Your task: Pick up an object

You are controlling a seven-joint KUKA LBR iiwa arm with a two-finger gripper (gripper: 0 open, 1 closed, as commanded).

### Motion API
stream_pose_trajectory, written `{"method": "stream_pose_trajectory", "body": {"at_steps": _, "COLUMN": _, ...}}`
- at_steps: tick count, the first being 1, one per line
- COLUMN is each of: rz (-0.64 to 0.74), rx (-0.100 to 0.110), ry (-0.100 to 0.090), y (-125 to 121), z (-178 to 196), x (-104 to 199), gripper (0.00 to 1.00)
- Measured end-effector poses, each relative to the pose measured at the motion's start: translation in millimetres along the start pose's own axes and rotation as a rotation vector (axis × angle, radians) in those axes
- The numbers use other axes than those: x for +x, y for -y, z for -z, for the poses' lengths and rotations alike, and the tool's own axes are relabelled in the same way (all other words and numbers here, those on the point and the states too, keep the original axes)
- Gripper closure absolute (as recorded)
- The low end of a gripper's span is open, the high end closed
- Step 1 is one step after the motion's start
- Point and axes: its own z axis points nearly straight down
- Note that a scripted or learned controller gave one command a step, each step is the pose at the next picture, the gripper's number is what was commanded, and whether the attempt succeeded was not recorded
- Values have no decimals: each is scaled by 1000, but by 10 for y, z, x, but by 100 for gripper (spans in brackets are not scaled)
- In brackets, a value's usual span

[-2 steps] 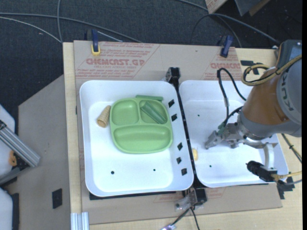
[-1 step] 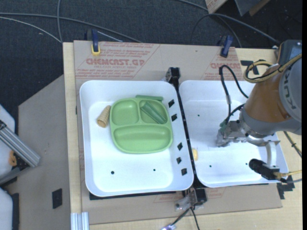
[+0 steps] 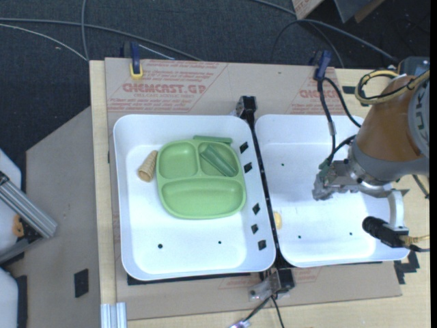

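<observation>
Two white bins [image 3: 136,251] sit side by side on a cardboard sheet [image 3: 171,80]. Blue clamps [image 3: 136,59] pin its far edge. Cables [image 3: 82,19] cross the dark floor.

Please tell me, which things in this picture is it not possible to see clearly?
- Gripper, camera view: small and partly under the arm's wrist; its state cannot be told.
- Small yellowish thing by the right bin's left wall: too small to identify.
- Green piece in the green tray: blurred, kind unclear.

A small yellowish object [image 3: 276,219] is too small to identify.
</observation>
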Motion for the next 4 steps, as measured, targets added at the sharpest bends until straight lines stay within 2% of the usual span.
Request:
{"method": "stream_pose_trajectory", "body": {"at_steps": 2, "rz": 0, "rx": 0, "ry": 0, "y": -50, "z": 746, "x": -12, "gripper": 100}}
{"method": "stream_pose_trajectory", "body": {"at_steps": 4, "rz": 5, "rx": 3, "ry": -2, "y": -298, "z": 615, "x": 1015, "gripper": 100}}
